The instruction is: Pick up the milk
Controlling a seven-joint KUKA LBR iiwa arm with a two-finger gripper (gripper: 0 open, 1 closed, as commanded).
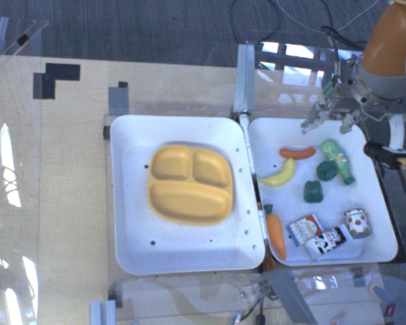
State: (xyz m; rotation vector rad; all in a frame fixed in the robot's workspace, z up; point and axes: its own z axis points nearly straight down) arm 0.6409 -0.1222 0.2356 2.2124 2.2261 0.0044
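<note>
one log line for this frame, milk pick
phase: approach | gripper: above right bin's far edge, holding nothing | milk: near end of right bin, beside carrot, untouched | left bin: yellow tray

Robot lab: bench (68,181), bins (128,249)

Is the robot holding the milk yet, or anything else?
No, nothing is held. The end effector hangs with nothing between its fingers at the far edge of the right bin. The milk lies at the near end.
</note>
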